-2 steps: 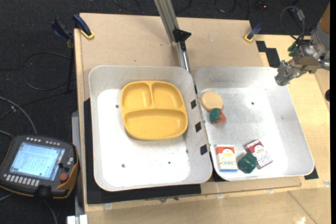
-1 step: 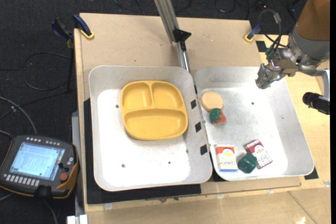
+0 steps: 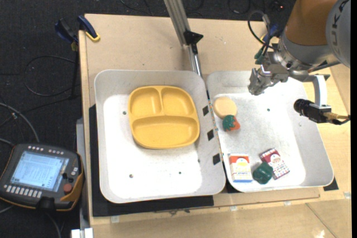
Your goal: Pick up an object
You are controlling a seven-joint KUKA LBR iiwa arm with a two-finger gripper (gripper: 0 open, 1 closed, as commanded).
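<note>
Grey arm (image 3: 329, 25) with broad orange band, black cables, metallic grey wrist block.

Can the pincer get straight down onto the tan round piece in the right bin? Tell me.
Probably yes. The pincer hangs above the right bin, and the tan round piece lies uncovered; a green-and-orange toy crowds its near side.

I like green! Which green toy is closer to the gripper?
The small green toy beside the round tan piece, nearer the gripper than the green block.

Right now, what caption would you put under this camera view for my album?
Robot arm's end effector hovers over the right bin of small items; a yellow tray sits in the left bin.
</note>
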